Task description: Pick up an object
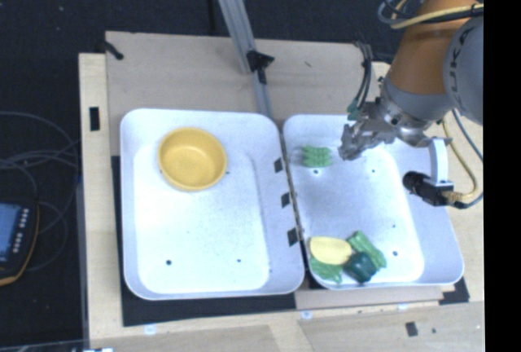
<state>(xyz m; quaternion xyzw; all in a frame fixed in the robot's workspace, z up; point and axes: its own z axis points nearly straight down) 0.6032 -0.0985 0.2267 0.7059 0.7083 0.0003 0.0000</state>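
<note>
Gripper (pixel 352 145) hangs over far end of right bin (pixel 407 204), just right of small green toy (pixel 316 156). Toy lies apart from it, long axis roughly left-right. How wide gripper stands, or whether it holds anything: cannot tell. Next move, likely: shift left, descend.

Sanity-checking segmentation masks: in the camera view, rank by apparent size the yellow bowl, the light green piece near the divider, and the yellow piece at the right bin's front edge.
1. yellow bowl, clearly the largest.
2. yellow piece and light green piece: these look about alike, too close to rank.
</note>
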